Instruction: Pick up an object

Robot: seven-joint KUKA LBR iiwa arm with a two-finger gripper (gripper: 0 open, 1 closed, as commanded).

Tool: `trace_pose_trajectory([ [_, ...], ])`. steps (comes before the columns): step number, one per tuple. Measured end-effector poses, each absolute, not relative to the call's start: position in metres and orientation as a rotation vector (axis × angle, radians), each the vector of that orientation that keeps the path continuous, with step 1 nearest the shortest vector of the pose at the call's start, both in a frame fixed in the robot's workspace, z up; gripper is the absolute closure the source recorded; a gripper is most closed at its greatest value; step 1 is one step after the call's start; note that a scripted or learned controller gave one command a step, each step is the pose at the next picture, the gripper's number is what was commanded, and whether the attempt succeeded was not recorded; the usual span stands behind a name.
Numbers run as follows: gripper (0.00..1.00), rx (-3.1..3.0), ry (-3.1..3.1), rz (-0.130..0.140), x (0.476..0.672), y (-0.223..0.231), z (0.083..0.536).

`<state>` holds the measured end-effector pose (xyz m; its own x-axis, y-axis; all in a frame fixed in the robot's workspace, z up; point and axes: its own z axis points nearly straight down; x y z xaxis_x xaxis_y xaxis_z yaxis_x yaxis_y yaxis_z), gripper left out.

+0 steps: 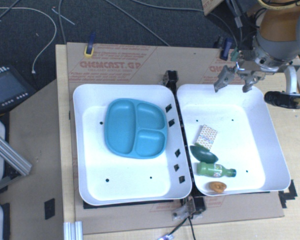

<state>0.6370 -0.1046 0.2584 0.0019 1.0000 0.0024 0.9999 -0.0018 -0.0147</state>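
Spread wide and empty, fingers (222, 82) of the gripper (236, 84) hover upper right; next comes descending toward the green bottle (216, 171).

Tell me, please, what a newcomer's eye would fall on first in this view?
Most likely the blue divided plate, lying alone in the left bin. Next, the gripper with open fingers above the right bin's far edge, and the small items clustered near that bin's front: a patterned packet, a green bottle.
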Motion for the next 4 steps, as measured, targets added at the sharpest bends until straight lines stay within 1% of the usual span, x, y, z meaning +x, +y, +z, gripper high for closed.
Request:
trace_pose_trajectory([
  [1, 0.0, -2.22, -2.221, 0.0, 0.639, -0.104, 0.267],
  [2, 0.0, -2.217, -2.219, 0.005, 0.645, -0.103, 0.222],
  [3, 0.0, -2.217, -2.217, 0.005, 0.645, -0.103, 0.159],
  [4, 0.0, -2.218, -2.216, 0.006, 0.644, -0.112, 0.111],
])
